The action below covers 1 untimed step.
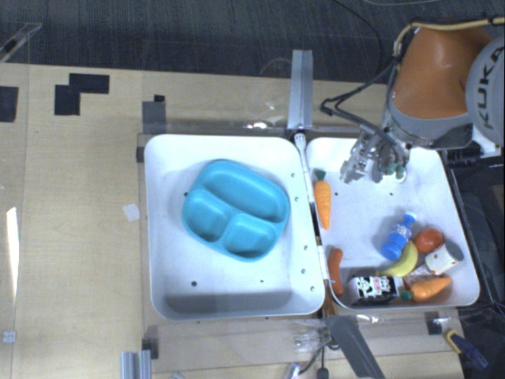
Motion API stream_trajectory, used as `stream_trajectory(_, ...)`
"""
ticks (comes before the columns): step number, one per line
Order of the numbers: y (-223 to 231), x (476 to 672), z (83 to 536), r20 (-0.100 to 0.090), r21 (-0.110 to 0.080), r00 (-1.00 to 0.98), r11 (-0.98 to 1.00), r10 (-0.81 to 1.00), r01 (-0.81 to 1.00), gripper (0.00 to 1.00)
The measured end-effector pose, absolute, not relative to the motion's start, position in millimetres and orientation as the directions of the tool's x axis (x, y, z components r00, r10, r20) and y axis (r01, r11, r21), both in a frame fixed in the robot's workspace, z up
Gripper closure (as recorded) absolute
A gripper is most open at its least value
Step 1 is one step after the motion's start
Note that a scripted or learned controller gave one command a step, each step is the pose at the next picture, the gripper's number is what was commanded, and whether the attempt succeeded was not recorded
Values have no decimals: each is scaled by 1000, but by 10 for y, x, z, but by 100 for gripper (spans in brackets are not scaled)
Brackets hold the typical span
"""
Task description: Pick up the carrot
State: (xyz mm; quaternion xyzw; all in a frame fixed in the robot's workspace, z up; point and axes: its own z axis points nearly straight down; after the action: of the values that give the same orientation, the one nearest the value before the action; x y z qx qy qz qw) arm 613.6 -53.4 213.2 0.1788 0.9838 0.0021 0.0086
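Nearest the camera, the right bin (465, 290) holds a cluster along its front wall: one black carton (372, 288), one banana (402, 261), one blue bottle (398, 238), and several orange-red pieces too jumbled to count. Beyond them, one carrot (322, 202) lies alone against the left wall, leaves pointing away. Farther back, the gripper (374, 164) hovers empty, fingers parted. It should probably descend straddling the carrot's width, clear of the wall. The left bin (170, 290) holds one blue divided plate (235, 208).

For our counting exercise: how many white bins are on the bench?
2. The left bin holds a blue tray; the right bin holds the carrot and other toy food.
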Motion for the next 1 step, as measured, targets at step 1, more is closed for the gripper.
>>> stream_trajectory(1,-520,6159,2255,-25,11,-936,936,351,351,100)
